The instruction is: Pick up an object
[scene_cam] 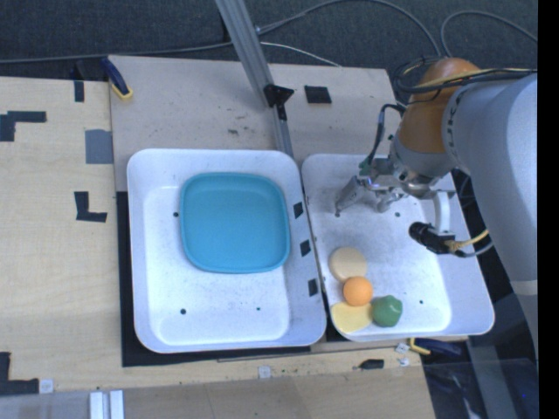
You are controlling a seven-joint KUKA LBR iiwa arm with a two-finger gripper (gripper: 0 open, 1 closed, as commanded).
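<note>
arm: the grey arm [502,147] runs off the right edge of the frame, so its base is cut off.
gripper: the gripper [371,195] sits at centre right, too small and dark to tell how its fingers stand.
right bin: the upper right rim of the right bin [437,312] is covered by the arm.
yellow piece: the yellow piece [348,319] at the lower centre right is partly covered by the orange ball [357,291] and the green object [386,311].
metal pole: the metal pole [253,51] is cut off by the top edge.
</note>
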